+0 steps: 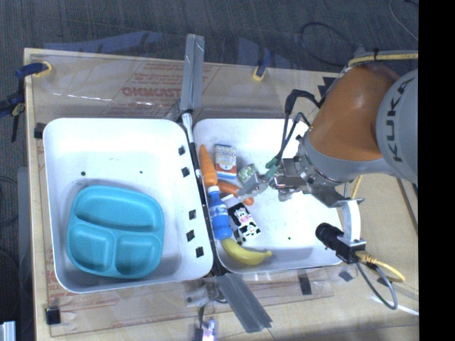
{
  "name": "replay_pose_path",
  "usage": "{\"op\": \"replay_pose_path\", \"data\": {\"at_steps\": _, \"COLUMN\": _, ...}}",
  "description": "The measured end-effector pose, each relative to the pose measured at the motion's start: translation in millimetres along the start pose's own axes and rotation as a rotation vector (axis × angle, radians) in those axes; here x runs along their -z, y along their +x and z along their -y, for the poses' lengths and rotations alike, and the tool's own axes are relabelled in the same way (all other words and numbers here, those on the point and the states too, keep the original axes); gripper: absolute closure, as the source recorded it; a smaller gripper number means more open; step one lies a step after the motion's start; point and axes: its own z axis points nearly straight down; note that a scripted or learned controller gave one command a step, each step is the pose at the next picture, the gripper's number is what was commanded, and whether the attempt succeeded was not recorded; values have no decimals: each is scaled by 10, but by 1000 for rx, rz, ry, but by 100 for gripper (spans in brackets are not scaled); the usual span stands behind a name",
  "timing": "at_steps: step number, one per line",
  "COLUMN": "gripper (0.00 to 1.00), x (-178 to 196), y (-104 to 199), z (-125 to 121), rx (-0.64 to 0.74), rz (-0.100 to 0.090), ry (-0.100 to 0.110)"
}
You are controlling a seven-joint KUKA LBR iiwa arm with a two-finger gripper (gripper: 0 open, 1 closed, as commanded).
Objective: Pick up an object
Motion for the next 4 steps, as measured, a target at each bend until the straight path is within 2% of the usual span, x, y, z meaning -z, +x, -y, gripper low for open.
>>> {"op": "replay_pose_path", "data": {"at_steps": 1, "gripper": 0, "x": -1462, "y": -389, "z": -38, "rx": -137, "rz": 6, "ry": -5}}
{"op": "replay_pose_path", "data": {"at_steps": 2, "gripper": 0, "x": -1536, "y": -368, "z": -59, "rx": 55, "rz": 40, "ry": -38}}
{"op": "replay_pose_path", "data": {"at_steps": 3, "gripper": 100, "x": -1458, "y": -275, "z": -60, "rx": 75, "rz": 24, "ry": -27}}
{"op": "replay_pose_path", "data": {"at_steps": 4, "gripper": 100, "x": -506, "y": 181, "z": 32, "rx": -216, "rz": 0, "ry": -1}}
